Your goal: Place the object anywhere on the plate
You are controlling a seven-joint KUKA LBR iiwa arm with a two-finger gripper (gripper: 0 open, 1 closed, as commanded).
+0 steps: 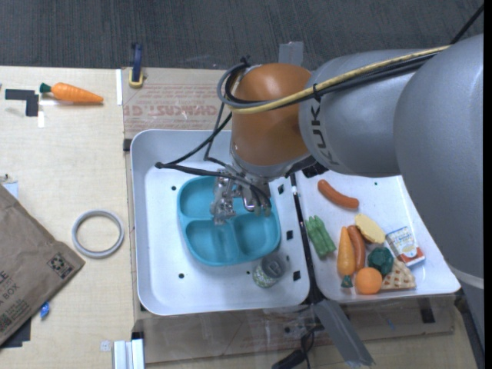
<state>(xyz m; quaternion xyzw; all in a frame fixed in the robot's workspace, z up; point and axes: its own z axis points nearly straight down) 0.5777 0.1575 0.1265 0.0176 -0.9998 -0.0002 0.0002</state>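
Blue divided plate [228,233] sits in left bin [154,229], so gripper [231,202] hangs right over it for a drop; whether it grips anything cannot be told. Likely object: small grey-green can [270,270] touching plate's near edge.

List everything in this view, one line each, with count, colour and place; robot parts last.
plate: 1, blue, divided, left bin
can: 1, grey-green, left bin, by plate's lower right corner
left bin: 1, white
right bin: 1, white
sausage: 1, red, right bin, top
toy foods: several, mixed colours, right bin, clustered
carrot: 1, orange, bench, upper left
tape ring: 1, grey, bench, left
box: 1, brown, lower left
arm: 1, grey with orange band, from right
gripper: 1, metal, over plate's top edge
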